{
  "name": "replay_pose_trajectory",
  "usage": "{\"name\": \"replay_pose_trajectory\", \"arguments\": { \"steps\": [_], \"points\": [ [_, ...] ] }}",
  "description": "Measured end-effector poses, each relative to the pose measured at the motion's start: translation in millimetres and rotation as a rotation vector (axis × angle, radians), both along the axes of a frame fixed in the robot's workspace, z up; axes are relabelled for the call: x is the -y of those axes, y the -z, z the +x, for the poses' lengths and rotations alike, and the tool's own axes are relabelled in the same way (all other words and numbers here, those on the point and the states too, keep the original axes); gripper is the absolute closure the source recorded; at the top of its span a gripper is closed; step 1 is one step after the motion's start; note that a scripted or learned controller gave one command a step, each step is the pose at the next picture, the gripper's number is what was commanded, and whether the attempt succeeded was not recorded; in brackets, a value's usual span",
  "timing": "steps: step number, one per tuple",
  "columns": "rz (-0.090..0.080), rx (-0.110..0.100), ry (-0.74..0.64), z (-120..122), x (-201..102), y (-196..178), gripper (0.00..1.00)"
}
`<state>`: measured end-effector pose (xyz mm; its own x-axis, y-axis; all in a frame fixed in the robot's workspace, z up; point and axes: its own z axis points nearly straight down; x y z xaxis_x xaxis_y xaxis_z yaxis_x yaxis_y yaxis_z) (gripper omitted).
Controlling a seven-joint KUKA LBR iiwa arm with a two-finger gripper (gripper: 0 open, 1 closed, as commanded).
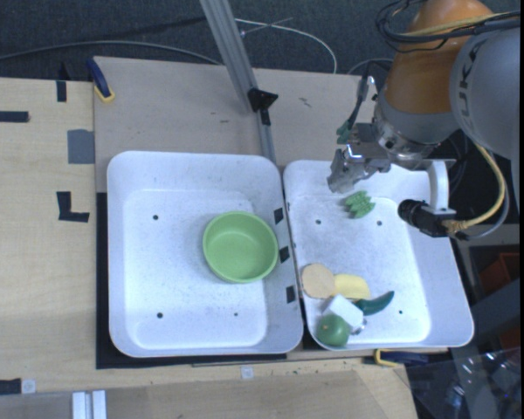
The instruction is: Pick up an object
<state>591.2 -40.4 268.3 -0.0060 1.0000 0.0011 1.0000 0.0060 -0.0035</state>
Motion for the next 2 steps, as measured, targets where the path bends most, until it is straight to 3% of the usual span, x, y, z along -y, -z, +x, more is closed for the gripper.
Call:
{"name": "replay_pose_trajectory", "arguments": {
  "steps": [1,2],
  "points": [
    [-0.001,0.002,0.000,16,-46,10,1.00],
    [-0.001,0.000,0.000,16,-91,24,1.00]
  ]
}}
